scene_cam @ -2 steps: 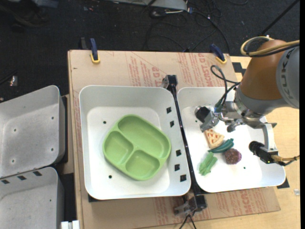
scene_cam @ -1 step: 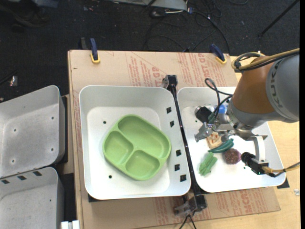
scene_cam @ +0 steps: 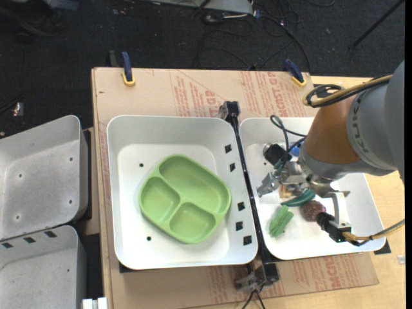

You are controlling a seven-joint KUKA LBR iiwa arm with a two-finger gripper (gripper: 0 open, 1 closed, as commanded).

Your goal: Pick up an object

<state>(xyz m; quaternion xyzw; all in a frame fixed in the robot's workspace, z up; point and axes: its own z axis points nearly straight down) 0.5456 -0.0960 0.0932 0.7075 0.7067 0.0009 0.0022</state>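
My gripper (scene_cam: 278, 183) hangs low over the middle of the right bin (scene_cam: 367, 192), under the grey arm with its orange band. Just below it lie a teal curved object (scene_cam: 300, 200), a small light green object (scene_cam: 281, 222) and a dark maroon lump (scene_cam: 313, 210). The teal object sits right next to the gripper's lower edge; whether they touch is unclear. Nothing is visibly held. The arm hides much of the bin's right half.
The left bin (scene_cam: 122, 172) holds a light green divided plate (scene_cam: 185, 199). A black divider with clips (scene_cam: 243, 185) runs between the bins. White trays (scene_cam: 38, 172) stand off the bench at the left.
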